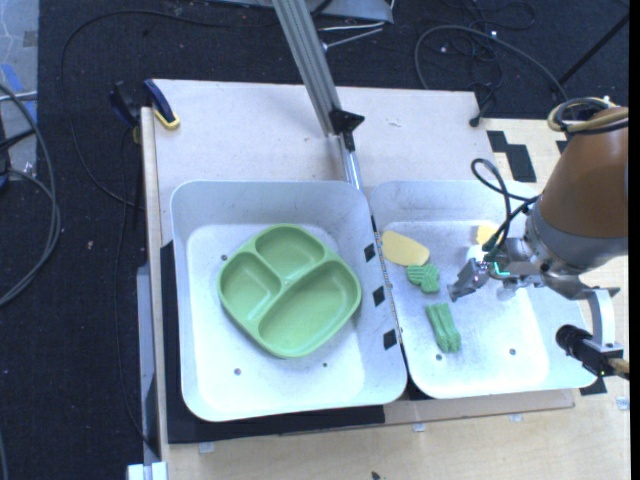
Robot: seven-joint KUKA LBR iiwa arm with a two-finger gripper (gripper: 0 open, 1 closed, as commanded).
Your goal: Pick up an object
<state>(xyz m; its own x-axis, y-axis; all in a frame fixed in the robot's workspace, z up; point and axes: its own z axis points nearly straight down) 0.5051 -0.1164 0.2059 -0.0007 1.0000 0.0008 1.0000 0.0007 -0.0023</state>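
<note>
In the right bin point(520, 368), right of centre frame, lie a pale yellow flat piece point(405, 248) and two knobbly green toys point(425, 277) point(443, 328). The tool point(468, 280) hovers beside them; its opening I cannot tell.

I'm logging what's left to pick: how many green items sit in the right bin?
2. One small green piece lies beside the yellow piece near the bin's left wall; a longer green piece lies below it, nearer the front. The arm may hide others.

A pale wooden bench point(300, 128) stands on dark carpet point(80, 58); black cables point(60, 218) trail across it.
</note>
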